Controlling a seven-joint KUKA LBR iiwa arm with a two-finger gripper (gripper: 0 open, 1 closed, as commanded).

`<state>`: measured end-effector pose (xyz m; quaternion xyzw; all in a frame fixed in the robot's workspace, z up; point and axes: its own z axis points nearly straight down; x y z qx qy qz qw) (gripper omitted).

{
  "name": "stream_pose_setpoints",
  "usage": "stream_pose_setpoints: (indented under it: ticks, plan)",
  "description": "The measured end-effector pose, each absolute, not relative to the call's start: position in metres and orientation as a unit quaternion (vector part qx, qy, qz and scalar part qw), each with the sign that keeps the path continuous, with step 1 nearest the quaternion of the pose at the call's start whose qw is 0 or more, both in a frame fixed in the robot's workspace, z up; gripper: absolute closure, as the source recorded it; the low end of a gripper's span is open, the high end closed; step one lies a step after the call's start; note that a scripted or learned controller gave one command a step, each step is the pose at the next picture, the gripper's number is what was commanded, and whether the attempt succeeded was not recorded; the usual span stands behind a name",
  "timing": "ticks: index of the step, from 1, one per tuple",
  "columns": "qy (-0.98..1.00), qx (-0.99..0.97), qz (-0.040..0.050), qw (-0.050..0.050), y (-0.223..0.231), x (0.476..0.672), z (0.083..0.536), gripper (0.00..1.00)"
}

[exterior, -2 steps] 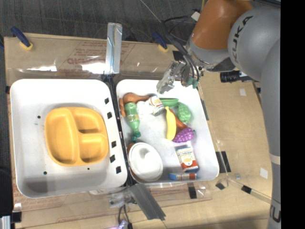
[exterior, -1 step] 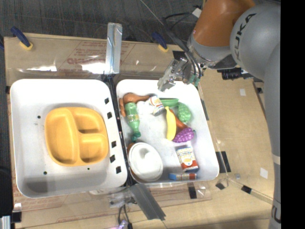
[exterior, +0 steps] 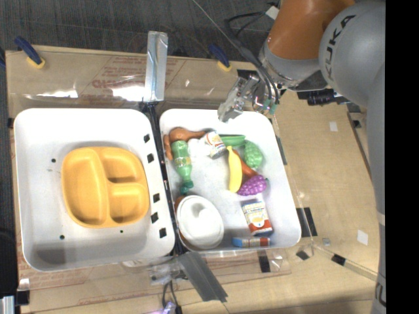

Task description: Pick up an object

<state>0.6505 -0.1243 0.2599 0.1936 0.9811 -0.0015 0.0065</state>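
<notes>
Brown bench [exterior: 327,175] is carrying two white bins side by side under the slanted camera: the left bin [exterior: 33,175] is holding a yellow divided tray [exterior: 105,185], the right bin [exterior: 281,169] a crowd of toy food. Grey arm [exterior: 353,38] is reaching in from the right, its gripper [exterior: 230,110] hanging over the right bin's far rim with nothing between the fingers; how wide the jaws stand, cannot tell. Candidates are lying close together below it — white bowl [exterior: 198,220], green bottle [exterior: 181,162], banana [exterior: 234,169], purple grapes [exterior: 253,186], small carton [exterior: 256,216] — so I'd judge aiming at an item with free sides, such as the carton, and descending straight is giving the best chance.
</notes>
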Motion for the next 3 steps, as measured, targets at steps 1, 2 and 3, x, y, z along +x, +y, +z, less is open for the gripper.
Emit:
stream_pose_setpoints:
  ticks: [1,2,3]
  plan:
    - [0.982,0.190,-0.0019,0.008,-0.123,0.652,0.271,1.00]
    - [0.982,0.187,-0.0023,0.010,-0.122,0.653,0.282,1.00]
    - [0.983,0.184,-0.0027,0.012,-0.121,0.654,0.293,1.00]
